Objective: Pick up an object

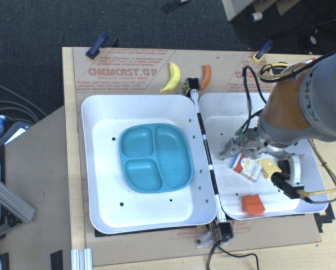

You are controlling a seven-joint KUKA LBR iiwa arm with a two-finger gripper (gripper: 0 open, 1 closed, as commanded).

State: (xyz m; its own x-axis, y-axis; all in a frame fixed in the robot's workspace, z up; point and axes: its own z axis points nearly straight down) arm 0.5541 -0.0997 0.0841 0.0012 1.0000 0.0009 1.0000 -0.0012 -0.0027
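Note:
My gripper [235,146] hangs low in the right bin [230,108], near its left wall. Just below and to the right of it lies a small white, red and blue carton [246,168], with a yellow object [267,167] touching the carton's right side. An orange block [253,204] sits by the bin's front edge, apart from the gripper. I see nothing held in the gripper. The grey arm with its orange band [289,108] covers the right part of this bin.
The left bin [100,117] holds a blue divided plate [156,157]. A toy banana [171,77] and an orange toy carrot [205,76] lie on the bench behind the bins. Black cables [248,89] loop beside the arm.

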